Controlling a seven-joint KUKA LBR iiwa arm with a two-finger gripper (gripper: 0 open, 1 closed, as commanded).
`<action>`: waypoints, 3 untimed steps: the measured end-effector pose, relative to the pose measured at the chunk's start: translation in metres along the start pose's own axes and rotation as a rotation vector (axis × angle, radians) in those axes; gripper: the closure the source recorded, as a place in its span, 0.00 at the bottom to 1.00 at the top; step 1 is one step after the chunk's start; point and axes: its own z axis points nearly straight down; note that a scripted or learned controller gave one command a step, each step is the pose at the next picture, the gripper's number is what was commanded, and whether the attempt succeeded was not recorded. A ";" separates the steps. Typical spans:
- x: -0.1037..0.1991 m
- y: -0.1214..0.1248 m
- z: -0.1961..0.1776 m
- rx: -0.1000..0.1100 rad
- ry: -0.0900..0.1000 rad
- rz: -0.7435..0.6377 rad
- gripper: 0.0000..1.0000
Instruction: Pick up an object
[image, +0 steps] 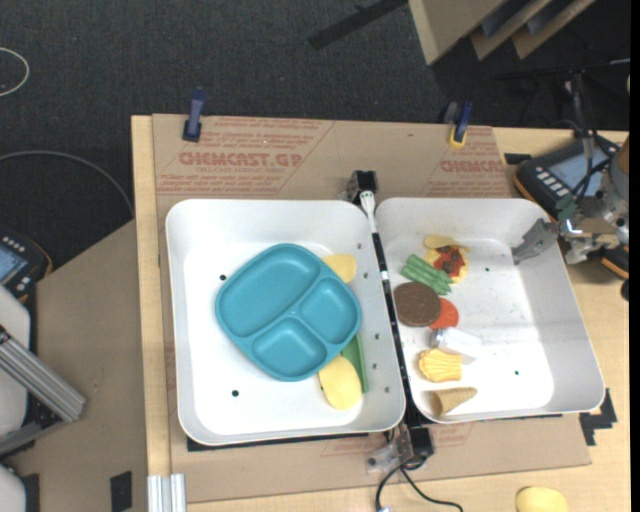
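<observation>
My hand (535, 243): at the right bin's (520, 330) far right rim, holding nothing; whether spread or pressed together, I cannot tell. Candidates, clustered along that bin's left side: brown disc (416, 303), green piece (426, 273), yellow ridged piece (439, 366), cone (451, 400). The cone sits nearest and most apart, so I judge it the cleanest pick: centre over it, descend straight.

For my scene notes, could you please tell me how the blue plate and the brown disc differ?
The plate is light blue and lies in the left bin; the disc is dark brown and lies in the right bin. The plate is much larger than the disc. The plate is split into three compartments; the disc has one plain face. The plate partly covers yellow and green items; the disc sits among small toy foods. Both lie flat.
</observation>
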 end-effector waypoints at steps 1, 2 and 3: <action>0.059 -0.045 0.116 0.016 0.008 -0.003 0.00; -0.012 -0.095 0.057 -0.001 -0.004 0.008 0.00; -0.016 -0.094 -0.091 -0.017 -0.008 -0.001 0.00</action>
